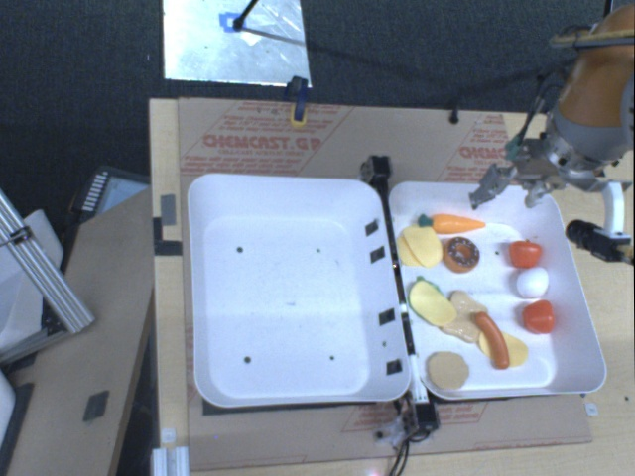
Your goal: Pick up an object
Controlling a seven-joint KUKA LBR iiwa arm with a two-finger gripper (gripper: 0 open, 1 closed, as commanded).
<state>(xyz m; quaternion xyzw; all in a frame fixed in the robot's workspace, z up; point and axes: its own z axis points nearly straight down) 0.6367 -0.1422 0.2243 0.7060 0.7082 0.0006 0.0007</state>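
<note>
The gripper [511,188] hangs over the far edge of the right bin [580,360], its two fingers spread wide apart with nothing between them. Just below it, near that far edge, lies a carrot [457,223]. Further in sit a doughnut [461,255], a yellow corn piece [421,247] and a tomato [525,254]. Toward the near edge are an egg [533,284], a sausage [491,338] and a round cracker [447,370]. The left bin [288,286] lies alongside.

Two bins [288,191], one carrot [458,223], one donut [461,255], two tomatoes [525,254], one egg [533,284], one sausage [491,339], one cookie [447,370]
</note>
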